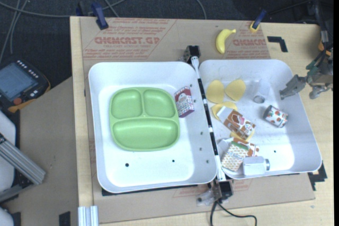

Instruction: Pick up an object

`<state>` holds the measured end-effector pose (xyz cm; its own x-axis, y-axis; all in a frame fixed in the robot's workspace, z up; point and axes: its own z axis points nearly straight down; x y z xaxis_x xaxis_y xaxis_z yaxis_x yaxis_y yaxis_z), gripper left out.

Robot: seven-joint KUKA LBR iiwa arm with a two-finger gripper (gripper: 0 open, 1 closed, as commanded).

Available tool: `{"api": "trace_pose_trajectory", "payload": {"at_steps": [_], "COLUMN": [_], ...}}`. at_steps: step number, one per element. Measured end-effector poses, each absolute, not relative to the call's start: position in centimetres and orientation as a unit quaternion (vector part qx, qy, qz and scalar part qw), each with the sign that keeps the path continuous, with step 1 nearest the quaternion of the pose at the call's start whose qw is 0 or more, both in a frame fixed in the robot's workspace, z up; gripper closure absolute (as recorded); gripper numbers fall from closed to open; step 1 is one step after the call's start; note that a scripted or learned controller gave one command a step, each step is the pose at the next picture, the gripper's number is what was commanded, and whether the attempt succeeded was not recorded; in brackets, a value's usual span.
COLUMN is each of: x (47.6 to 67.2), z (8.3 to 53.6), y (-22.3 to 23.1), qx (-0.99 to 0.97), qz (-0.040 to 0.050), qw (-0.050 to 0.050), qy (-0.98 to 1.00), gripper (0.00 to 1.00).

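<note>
My gripper (303, 91) hangs over the right rim of the right bin (304, 137), open, with nothing between its fingers. Closest to it is a small red-and-white can (275, 116), lying on its side just below and to the left. Further left lie two yellow pieces (225, 91), a brown snack packet (239, 124), a patterned packet (234, 156) and a white bottle (255, 166). A small grey piece (258, 98) sits near the middle of the bin. The left bin (159, 172) holds a green divided plate (143, 119) and a small red carton (184, 101).
A toy banana (224, 39) lies on the cardboard bench top behind the right bin. Blue clamps (98, 15) hold the board at the back edge. A handheld control pad (18, 84) rests off the bench at the left.
</note>
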<state>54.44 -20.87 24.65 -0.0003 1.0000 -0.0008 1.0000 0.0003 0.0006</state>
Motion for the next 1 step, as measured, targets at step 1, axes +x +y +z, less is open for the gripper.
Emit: {"api": "trace_pose_trajectory", "payload": {"at_steps": [1], "x": [52.78], "z": [15.48], "y": [-14.29], "qx": [0.707], "qz": [-0.0001], "qw": [0.0], "qy": [0.707], "gripper": [0.0]}}
